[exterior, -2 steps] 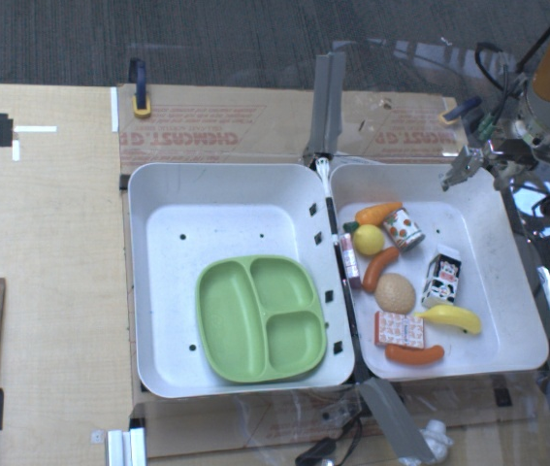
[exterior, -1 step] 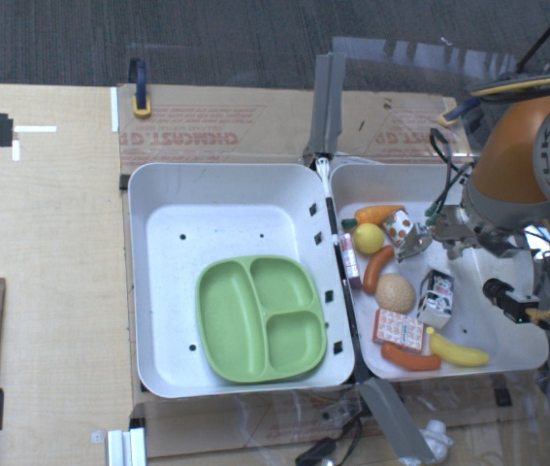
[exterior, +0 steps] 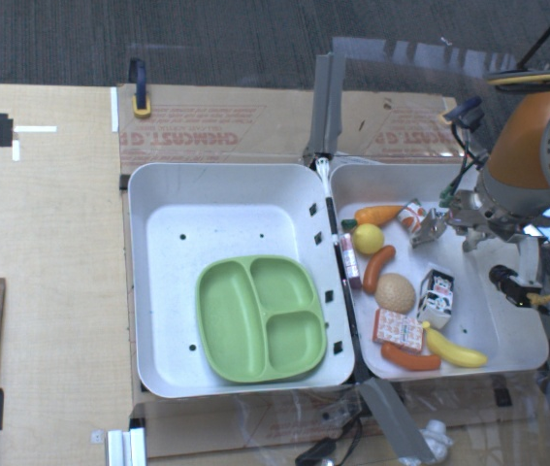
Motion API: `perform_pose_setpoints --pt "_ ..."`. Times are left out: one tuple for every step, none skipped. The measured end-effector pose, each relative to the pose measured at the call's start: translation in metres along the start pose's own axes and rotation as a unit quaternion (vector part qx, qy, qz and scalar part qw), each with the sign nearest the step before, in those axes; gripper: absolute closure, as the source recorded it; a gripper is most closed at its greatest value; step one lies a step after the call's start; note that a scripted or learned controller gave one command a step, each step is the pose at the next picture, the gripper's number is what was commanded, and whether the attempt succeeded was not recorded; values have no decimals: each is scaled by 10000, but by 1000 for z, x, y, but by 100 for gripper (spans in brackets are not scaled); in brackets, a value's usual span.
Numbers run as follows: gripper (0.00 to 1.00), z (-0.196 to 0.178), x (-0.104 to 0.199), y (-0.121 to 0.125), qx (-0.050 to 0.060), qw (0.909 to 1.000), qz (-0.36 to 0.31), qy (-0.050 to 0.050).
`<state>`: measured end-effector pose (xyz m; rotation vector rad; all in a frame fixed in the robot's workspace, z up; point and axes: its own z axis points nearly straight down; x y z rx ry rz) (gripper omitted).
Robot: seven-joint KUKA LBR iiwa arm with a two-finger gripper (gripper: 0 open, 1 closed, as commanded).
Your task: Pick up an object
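So there are two shallow white plastic bins: the left bin (exterior: 158,260) carries a green three-compartment plastic plate (exterior: 260,316), and the right bin (exterior: 507,343) has all the play food. The grey arm's two-finger gripper (exterior: 436,223) hangs over the right bin's upper part, and honestly I can't tell how it's set or whether it has anything. Closest candidate looks like the small red-and-white can (exterior: 410,216), just left of it. The orange toy carrot (exterior: 379,215) lies further left, long axis roughly left-right, tip pointing left.

Smooth matt green plastic tray (exterior: 258,318), glossy banana (exterior: 454,349)
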<state>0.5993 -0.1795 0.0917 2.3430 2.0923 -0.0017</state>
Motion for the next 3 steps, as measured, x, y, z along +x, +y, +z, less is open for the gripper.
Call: perform_pose_setpoints --pt "0 0 -1 -57 6 9986 -537 7" --pt "100 -9 -1 -57 7 9986 -523 6" --pt "100 -97 40 -62 10 9936 1128 -2"
